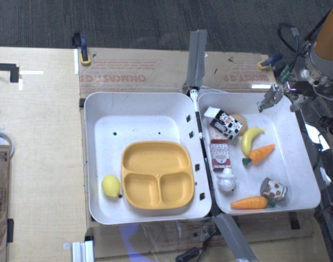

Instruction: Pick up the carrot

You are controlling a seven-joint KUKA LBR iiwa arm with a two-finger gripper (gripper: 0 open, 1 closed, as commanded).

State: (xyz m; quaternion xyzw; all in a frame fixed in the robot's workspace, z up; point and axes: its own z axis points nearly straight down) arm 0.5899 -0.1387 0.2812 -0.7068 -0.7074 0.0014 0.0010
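Two orange carrots with green tops lie in the right bin [297, 146]. One carrot [261, 153] sits mid-bin, just right of a banana [250, 139]. The other carrot [249, 202] lies along the near wall, beside a patterned cup [273, 189]. My gripper [271, 99] hangs over the bin's far right corner, up and to the right of both carrots and well apart from them. Nothing shows in its grasp.
The right bin also holds a cow-print carton [226, 123], a red box [220, 154] and a small white object [226, 182]. In the left bin [101, 124] are a yellow divided plate [157, 174] and a lemon [111, 185]. A grey divider post [196, 59] stands between the bins.
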